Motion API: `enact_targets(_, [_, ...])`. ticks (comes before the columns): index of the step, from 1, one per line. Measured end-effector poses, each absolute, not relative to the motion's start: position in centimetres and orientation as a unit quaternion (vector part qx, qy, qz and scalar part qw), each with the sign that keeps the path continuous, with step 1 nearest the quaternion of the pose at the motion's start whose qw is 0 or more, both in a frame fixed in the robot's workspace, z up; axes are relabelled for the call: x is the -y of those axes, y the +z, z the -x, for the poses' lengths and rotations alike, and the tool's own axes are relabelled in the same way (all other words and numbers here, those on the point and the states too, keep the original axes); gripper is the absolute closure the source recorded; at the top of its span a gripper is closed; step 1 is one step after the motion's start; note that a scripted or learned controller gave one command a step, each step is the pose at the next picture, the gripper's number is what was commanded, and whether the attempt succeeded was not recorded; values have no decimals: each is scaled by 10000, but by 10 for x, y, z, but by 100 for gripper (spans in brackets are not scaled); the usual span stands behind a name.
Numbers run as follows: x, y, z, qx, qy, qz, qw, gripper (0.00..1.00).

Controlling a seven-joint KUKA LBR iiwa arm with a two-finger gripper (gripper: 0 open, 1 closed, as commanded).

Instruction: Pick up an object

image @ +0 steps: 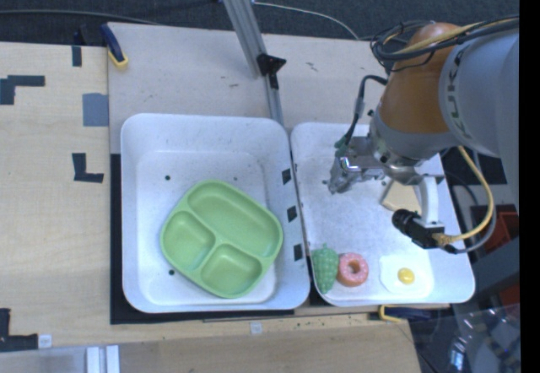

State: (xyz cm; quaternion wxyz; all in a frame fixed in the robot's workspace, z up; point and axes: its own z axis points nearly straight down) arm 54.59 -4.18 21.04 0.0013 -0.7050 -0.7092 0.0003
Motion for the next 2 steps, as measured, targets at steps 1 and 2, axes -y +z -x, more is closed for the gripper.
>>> enact_targets(1, [-12,205,-544,7095,5,7047,17,100])
enact_targets(2, [-69,214,-539,7101,-1,7041,12,100])
